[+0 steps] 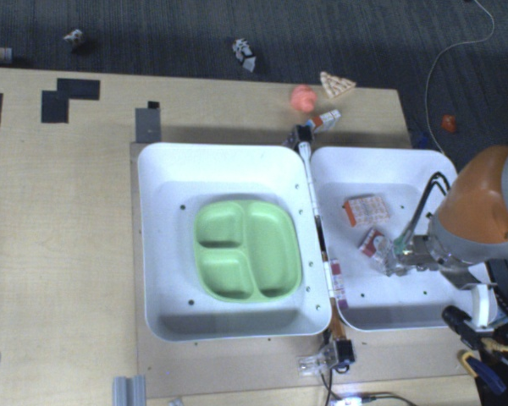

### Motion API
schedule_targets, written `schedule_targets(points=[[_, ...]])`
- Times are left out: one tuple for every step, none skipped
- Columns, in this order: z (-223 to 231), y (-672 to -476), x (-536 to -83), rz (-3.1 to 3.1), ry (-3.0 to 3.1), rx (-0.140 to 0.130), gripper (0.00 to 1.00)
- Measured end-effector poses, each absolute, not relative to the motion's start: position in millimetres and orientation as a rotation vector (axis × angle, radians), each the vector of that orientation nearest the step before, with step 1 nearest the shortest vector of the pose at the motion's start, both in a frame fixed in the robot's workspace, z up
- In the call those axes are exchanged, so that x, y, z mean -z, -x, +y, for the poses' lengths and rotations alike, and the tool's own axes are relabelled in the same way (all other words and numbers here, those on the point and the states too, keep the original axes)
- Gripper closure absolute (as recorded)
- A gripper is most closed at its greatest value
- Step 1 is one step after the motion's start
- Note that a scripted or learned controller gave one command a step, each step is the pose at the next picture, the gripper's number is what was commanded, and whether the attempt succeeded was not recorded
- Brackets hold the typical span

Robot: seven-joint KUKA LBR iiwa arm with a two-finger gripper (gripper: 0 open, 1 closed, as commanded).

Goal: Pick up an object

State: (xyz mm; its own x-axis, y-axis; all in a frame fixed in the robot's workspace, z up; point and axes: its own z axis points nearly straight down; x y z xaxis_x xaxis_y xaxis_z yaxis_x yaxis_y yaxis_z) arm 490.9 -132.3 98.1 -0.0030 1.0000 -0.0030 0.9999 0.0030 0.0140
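Observation:
The right bin (423, 307) holds a red and white packet (366, 209) near its middle. A smaller red and white piece (372, 242) lies just in front of the packet. My gripper (392, 260) is low inside this bin, right beside the small red piece on its near right side. Whether it touches the piece cannot be made out. The arm with its orange band (483, 214) covers the bin's right part. In the left bin (157, 227) lies a light green divided plate (244, 248).
Behind the bins on the bench lie a pink ball (303, 98), a tan wedge (337, 84) and a small tube (325, 120). A rail (315, 218) separates the two bins. Cables and clips (483, 345) sit at the front right.

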Motion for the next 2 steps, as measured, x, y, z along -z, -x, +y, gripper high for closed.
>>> schedule_targets(points=[[-132,-490.8,-98,2.217,-2.210,-0.012,0.00],[-132,-492.3,-109,2.216,-2.206,-0.016,1.00]])
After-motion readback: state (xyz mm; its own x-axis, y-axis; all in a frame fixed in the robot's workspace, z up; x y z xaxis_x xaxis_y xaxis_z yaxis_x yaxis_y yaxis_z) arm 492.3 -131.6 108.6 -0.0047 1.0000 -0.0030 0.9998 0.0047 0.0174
